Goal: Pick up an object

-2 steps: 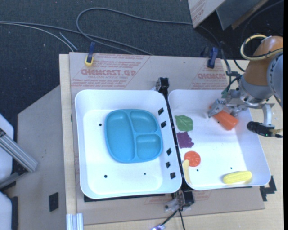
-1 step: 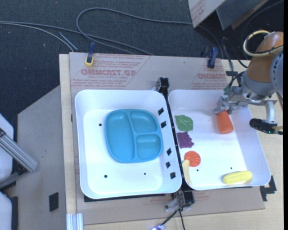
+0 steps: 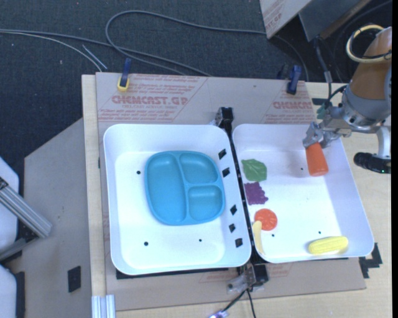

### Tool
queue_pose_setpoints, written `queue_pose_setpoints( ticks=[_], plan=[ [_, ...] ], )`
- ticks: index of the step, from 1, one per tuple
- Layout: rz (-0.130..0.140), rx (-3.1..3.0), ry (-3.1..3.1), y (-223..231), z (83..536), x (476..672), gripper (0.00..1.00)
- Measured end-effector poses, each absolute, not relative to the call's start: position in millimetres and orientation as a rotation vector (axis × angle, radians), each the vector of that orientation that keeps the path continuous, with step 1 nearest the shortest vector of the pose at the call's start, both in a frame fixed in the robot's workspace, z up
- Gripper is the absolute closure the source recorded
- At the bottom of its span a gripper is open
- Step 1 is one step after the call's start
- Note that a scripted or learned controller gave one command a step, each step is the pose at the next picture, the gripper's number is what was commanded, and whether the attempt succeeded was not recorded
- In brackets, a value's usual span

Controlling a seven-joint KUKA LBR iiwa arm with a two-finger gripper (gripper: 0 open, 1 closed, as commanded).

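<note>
- My table (image 3: 186, 93) carries two white bins: left bin (image 3: 118, 186), right bin (image 3: 348, 186).
- Left bin: one blue tray (image 3: 185, 186).
- The pincer (image 3: 317, 140) pinches one orange carrot (image 3: 317, 160) at its top, above the right bin.
- I count one green lump (image 3: 254, 169), purple lump (image 3: 255, 193), tomato (image 3: 266, 219), corn cob (image 3: 328, 245).
- A yellow piece (image 3: 257, 237) is hard to identify.

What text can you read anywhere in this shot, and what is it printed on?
"CHEMCAST GP", red print on the board behind the left bin; the smaller lines under it are too blurred to read.
The same red logo repeats on the board behind the right bin, too blurred to read.
Red print on the cardboard box at the top: too small to read.
</note>
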State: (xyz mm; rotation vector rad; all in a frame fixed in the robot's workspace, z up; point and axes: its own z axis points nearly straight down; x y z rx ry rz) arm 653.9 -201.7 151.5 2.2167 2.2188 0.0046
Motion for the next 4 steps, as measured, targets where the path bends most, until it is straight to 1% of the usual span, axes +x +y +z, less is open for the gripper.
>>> queue_pose_setpoints(
  ticks=[1,2,3,4],
  plan=[
    [0.005,2.217,2.219,-200.1,198.7,648.5,1.00],
    [0.005,2.216,2.219,-193.9,245.4,652.7,1.00],
    [0.002,2.217,2.230,-135.7,253.0,646.1,1.00],
    [-0.001,2.218,2.231,-75.3,241.0,637.4,1.00]
  ],
)
